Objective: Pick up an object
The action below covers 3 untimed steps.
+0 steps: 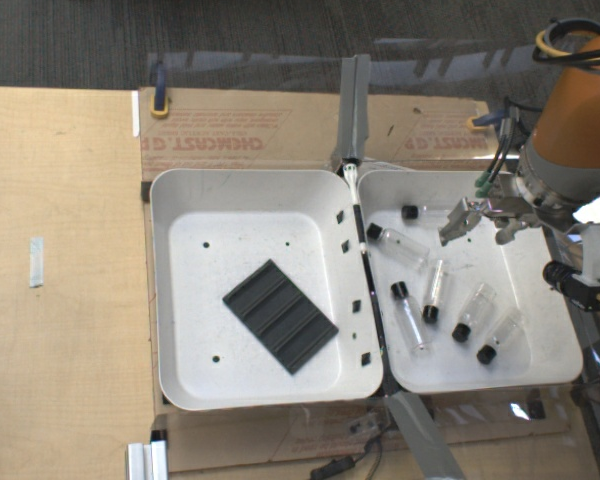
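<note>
Glossy white plastic bins [180, 368] hold a matt black ribbed slab [280, 316] (plastic-looking) and clear vials [436, 286].

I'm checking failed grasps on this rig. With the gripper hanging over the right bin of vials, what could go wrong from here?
1. The clear vials are small, round and lie at odd angles, so one could roll or slip out as the gripper closes.
2. Several lie close together, so the fingers might nudge a neighbour or catch two.
3. The black-capped vial lies near the right bin back wall, leaving little room.

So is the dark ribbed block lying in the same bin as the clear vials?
No, the dark ribbed block lies alone in the left bin, while the clear vials are scattered in the right bin.
</note>
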Each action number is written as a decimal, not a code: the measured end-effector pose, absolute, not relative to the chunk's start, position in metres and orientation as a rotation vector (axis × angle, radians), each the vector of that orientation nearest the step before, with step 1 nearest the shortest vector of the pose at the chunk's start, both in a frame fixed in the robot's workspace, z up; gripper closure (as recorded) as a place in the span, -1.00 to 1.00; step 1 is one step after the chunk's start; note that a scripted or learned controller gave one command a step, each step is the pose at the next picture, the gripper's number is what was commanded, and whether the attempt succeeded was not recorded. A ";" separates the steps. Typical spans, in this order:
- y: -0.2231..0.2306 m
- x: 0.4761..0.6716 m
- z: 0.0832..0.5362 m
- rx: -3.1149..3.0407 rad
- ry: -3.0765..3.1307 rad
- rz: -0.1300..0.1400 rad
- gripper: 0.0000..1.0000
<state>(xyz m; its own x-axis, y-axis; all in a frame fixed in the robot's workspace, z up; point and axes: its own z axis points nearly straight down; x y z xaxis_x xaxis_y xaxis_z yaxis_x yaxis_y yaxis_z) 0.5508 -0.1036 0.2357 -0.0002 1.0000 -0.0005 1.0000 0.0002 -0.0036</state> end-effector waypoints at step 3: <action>-0.110 0.564 0.103 -2.168 -2.271 0.003 1.00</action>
